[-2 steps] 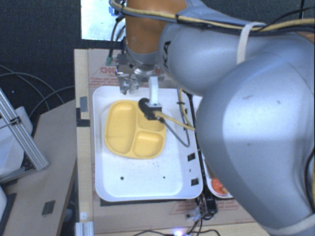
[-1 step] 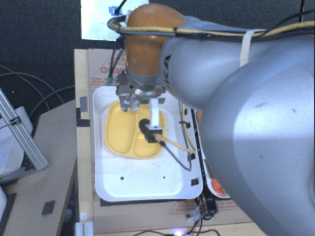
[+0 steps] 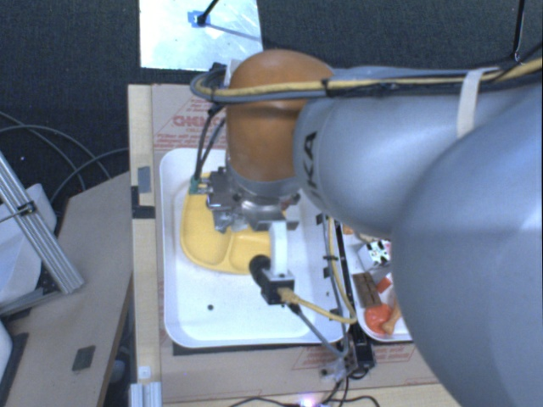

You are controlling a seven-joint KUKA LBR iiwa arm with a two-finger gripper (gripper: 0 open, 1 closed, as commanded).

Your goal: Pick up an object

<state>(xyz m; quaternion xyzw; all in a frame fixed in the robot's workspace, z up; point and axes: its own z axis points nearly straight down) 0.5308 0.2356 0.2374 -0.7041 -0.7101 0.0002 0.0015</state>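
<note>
Reaching into the left bin [image 3: 182, 312], the tool [image 3: 246, 227] covers a yellow object [image 3: 204, 236]; grip unclear.

Two white bins [image 3: 182, 312] on the bench; one yellow object [image 3: 204, 236] in left bin; one orange item [image 3: 379, 316] in right.

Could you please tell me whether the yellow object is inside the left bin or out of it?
Inside: the yellow object lies on the bin's white floor, partly hidden under the arm.
</note>
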